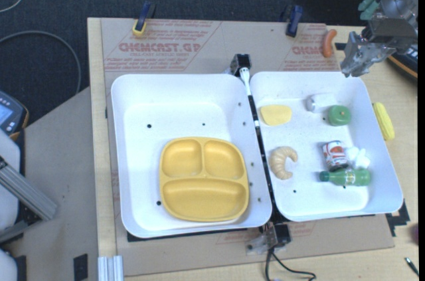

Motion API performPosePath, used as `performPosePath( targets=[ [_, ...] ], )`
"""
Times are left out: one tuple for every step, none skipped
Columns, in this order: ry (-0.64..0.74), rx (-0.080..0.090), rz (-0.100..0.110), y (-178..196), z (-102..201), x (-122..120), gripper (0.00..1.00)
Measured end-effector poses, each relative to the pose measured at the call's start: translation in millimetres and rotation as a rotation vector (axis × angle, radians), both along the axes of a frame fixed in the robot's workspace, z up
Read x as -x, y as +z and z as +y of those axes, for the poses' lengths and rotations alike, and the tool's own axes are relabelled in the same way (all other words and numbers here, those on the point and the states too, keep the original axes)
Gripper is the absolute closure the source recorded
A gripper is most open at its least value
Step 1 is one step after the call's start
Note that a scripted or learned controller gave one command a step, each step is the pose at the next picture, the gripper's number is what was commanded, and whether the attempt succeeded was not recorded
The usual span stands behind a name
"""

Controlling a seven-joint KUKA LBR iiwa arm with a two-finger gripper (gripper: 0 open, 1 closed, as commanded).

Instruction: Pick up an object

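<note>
My gripper (356, 65) hangs above the far right corner of the right bin (312, 203), with nothing between its fingers. In that bin lie a pale yellow flat piece (275, 115), a croissant (284, 161), a green round item (339, 115), a small white item (317, 102), a red and white can (336, 154) and a green bottle (345, 177). The left bin (133, 107) holds a yellow divided tray (203, 179).
A yellow corn cob (384, 120) lies on the right bin's right rim. An orange sausage (328, 43) rests on the cardboard behind the bins. Clamps (141, 19) grip the board's far edge, and a black clip (240, 64) sits between the bins.
</note>
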State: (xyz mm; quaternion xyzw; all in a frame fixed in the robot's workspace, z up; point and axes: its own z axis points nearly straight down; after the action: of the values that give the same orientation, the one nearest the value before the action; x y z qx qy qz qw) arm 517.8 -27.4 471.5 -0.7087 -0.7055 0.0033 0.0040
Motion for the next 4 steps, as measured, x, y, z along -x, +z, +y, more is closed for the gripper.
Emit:
performPosePath(
  targets=[
    [0.004,0.0,0.005,-124.7,25.2,30.1,1.0],
    [0.012,-0.001,-0.001,-173.7,89.8,39.9,1.0],
    [0.008,-0.001,-0.019,-103.2,105.8,37.7,1.0],
    [0.006,0.001,-0.014,-96.5,105.0,37.7,1.0]
  ],
)
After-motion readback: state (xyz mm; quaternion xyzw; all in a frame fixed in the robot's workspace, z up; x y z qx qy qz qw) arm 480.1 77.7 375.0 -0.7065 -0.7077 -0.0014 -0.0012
